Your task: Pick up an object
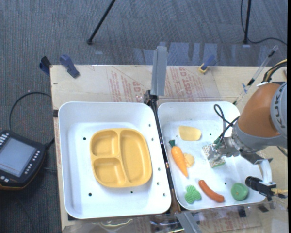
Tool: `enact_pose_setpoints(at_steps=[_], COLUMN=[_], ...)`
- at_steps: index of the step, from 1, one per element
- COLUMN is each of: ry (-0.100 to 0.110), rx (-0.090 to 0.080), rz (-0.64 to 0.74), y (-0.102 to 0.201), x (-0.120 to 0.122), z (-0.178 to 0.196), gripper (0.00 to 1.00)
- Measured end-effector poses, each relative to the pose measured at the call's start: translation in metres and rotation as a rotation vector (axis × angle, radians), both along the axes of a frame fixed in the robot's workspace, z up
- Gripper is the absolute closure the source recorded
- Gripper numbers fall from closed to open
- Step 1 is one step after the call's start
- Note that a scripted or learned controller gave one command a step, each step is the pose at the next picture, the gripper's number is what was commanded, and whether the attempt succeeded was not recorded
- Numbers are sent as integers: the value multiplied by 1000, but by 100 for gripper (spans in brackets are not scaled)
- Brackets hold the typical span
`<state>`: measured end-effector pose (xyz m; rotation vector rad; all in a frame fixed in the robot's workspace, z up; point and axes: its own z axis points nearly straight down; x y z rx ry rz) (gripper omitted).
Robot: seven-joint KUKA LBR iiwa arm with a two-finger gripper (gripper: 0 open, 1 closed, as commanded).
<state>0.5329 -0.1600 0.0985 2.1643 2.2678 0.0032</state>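
The right bin (203, 108) holds an orange carrot (179, 160), a pale yellow piece (189, 133), a red-orange sausage (211, 190), a green broccoli-like piece (192, 194) and a green round piece (239, 192). My gripper (214, 155) hangs low over the middle of this bin, just right of the carrot, below the yellow piece. The arm (262, 118) comes in from the right. Nothing shows between the gripper's tips.
The left bin (70, 130) holds a yellow three-compartment plate (121, 157). A grey upright post (159, 72) stands behind the seam between the bins. A handheld pendant (12, 159) lies on the floor at left. Clamps sit at the bench's back edge.
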Motion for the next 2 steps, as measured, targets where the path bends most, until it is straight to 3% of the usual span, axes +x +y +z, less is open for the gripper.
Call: enact_pose_setpoints(at_steps=[1, 2], ry=[3, 16], rx=[1, 8], rz=[0, 93], y=[0, 5], x=[-1, -27], z=[-1, -9], gripper=[0, 0])
